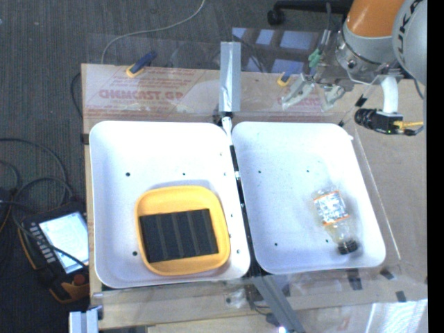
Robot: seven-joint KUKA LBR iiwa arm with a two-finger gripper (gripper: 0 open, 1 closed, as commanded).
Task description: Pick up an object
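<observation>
Dark carpet surrounds the desk; beyond the right bin (361,186), the tool (313,92) hangs spread, bottle (333,217) unclaimed.

My arm (388,12) was cut off at the two o'clock corner; my hand (313,92) was too blurred to read its fingers.

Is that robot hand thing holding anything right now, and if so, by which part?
Nothing is held. The tool hangs above the far edge of the right bin, with nothing between its fingers. The small plastic bottle lies in that bin, and the yellow tray in the left bin.
</observation>
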